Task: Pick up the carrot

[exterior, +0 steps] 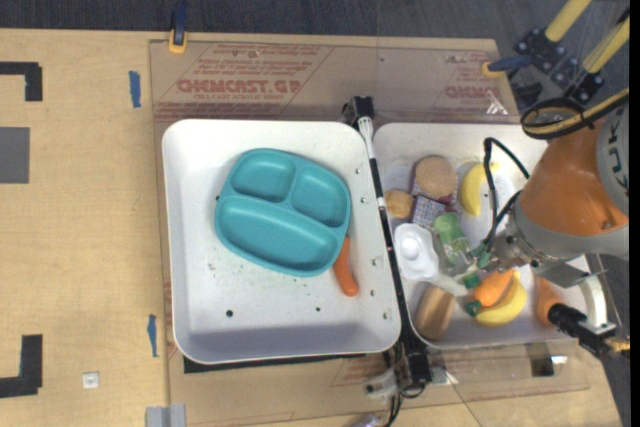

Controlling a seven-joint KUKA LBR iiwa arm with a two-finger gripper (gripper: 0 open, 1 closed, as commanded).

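The carrot (pixel 345 272) lies in the left bin (pixel 190 215), near its right wall, its upper end touching the lower right edge of the teal divided plate (pixel 283 210). The claw (pixel 487 260) hangs over the crowded right bin (pixel 505 335) — above a banana (pixel 503 308) and other toy food — well apart from the carrot. Whether it is open or holds anything, I cannot tell. It must likely cross the divider first.
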